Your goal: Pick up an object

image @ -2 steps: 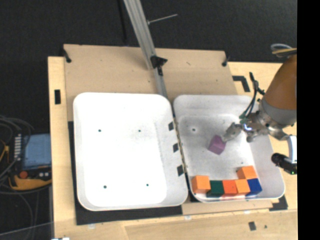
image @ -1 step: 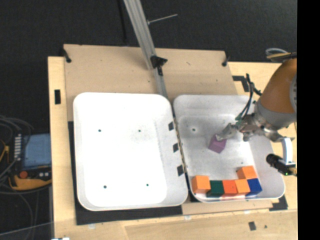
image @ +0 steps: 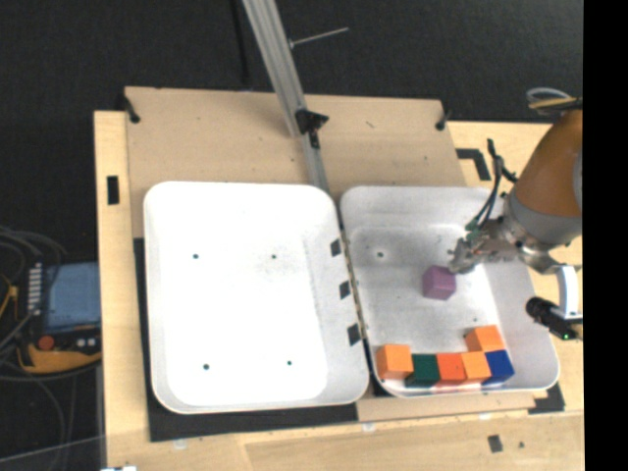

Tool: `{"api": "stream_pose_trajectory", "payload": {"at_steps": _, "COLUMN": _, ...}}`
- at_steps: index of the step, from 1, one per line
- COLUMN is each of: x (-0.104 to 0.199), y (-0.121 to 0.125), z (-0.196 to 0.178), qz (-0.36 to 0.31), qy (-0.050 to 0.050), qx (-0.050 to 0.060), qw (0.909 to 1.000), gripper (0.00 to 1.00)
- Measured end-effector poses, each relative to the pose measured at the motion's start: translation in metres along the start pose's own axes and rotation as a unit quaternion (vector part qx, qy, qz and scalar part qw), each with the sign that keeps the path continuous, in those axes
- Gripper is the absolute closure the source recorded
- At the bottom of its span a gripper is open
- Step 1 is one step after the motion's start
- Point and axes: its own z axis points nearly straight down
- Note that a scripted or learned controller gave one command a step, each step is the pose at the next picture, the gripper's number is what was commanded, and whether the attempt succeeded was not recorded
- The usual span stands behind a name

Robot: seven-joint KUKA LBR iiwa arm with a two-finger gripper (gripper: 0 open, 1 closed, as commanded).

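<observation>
The arm (image: 549,180) comes in from the right over the right bin (image: 392,224), its orange band above the grey wrist. The tool (image: 465,255) hangs low over the middle of that bin, at the end of the wrist, and it is too small and dark to make out how it is set; I cannot tell whether it is open or closed.

Just below and to the left of the tool lies a purple cube (image: 440,283) on the bin floor. It sits very near the tool's tip, but whether they touch I cannot tell, and nothing shows it being gripped.

Further below the tool, along the near wall of the right bin, runs a row of blocks: an orange block (image: 394,359) at the left end, then a green block (image: 424,368), an orange-red block (image: 450,367), another orange one (image: 475,364) and a blue block (image: 498,363) at the right end. One more orange block (image: 484,340) sits just behind the row's right end, almost straight below the tool. All these are well apart from the tool.

Far to the tool's left is the left bin (image: 245,292), beside the right one on the counter (image: 392,116). A metal rail (image: 280,57) slants up and away, above and to the left of the tool.
</observation>
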Motion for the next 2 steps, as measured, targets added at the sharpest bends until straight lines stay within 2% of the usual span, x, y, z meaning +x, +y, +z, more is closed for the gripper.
{"api": "stream_pose_trajectory", "payload": {"at_steps": 1, "x": -0.010, "y": 0.009, "z": -0.054, "qz": -0.002, "qy": 0.002, "qx": 0.010, "qw": 0.9999, "gripper": 1.00}}
{"api": "stream_pose_trajectory", "payload": {"at_steps": 2, "x": -0.012, "y": 0.005, "z": -0.116, "qz": -0.004, "qy": 0.002, "qx": 0.010, "qw": 0.9999, "gripper": 1.00}}
